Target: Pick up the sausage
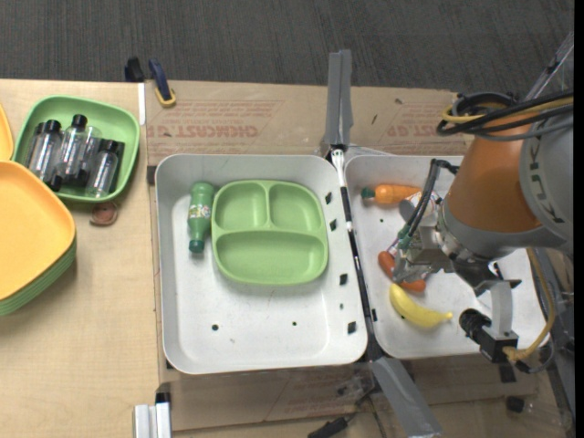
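A reddish-orange sausage [394,269] lies in the right bin [379,336], mostly covered by my gripper [408,265], which is down right over it. Just in front of it rests a yellow banana [417,309]. An orange carrot [395,193] lies near the bin's far edge. The arm's orange band [488,185] and grey wrist hide the bin's middle and right side.
The left bin [192,327] holds a green divided plate [270,231] and a green bottle [199,213] beside it. On the bench at left stand a green tray of dark bottles [77,147] and a stack of yellow plates [32,235].
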`<state>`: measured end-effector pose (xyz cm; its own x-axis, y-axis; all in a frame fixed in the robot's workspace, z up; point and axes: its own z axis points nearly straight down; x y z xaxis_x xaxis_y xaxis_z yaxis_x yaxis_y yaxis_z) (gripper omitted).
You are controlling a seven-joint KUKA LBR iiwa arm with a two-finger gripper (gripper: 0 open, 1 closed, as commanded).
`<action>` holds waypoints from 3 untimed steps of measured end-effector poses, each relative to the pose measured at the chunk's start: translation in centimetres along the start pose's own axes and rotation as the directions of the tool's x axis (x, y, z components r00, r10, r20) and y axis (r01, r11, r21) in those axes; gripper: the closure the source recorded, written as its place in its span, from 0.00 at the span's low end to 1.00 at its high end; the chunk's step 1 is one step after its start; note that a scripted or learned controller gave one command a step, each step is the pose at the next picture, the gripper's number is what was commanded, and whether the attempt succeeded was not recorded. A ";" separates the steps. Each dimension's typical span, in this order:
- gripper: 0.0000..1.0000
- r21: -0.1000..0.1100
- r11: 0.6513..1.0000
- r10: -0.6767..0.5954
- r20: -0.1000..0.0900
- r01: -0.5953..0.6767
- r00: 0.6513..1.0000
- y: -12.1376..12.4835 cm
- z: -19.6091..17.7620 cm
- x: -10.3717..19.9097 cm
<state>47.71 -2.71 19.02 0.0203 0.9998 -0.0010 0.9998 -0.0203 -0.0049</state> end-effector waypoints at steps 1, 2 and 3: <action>1.00 -0.003 1.000 -0.006 0.002 0.006 1.000 0.0 -10.1 4.3; 1.00 -0.003 0.975 -0.221 0.003 0.221 0.975 3.0 -11.4 -3.6; 1.00 -0.001 0.995 0.095 0.001 -0.095 0.995 0.6 -11.4 -7.4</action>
<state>48.20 -10.08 30.43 0.1156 0.9933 -0.0026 0.9933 -0.1157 -0.0040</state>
